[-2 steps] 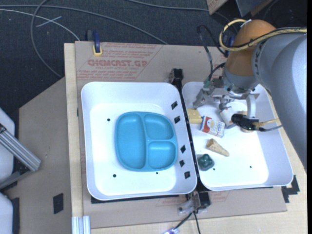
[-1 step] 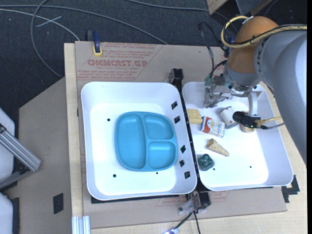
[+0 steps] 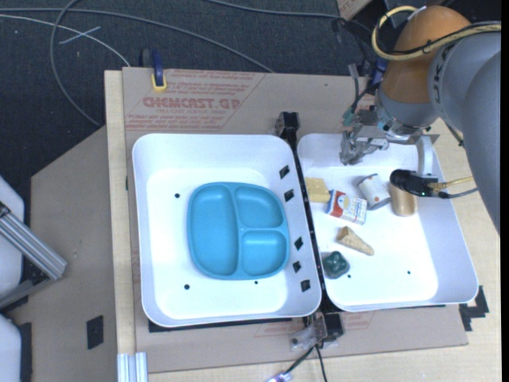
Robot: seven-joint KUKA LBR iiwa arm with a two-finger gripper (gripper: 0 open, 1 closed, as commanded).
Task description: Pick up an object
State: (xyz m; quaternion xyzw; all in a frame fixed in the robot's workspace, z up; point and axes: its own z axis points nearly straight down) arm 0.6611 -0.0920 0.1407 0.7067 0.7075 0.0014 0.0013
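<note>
Jaws (image 3: 355, 156) above six small objects (image 3: 347, 207)

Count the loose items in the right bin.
6: yellow block, red-white carton, white cup, tan cylinder, wedge, green lump. The arm may hide more.

I see two white bins side by side on worktop (image 3: 119, 213). Left bin (image 3: 151, 213) carries blue divided plate (image 3: 237, 231), three compartments, lying flat near middle. Black clips (image 3: 288, 124) sit along seam between bins. Blue-and-yellow clamp (image 3: 158, 70) grips cardboard sheet (image 3: 199, 94) at far edge. Loose cables (image 3: 87, 30) trail over dark floor (image 3: 48, 102) beyond.
</note>
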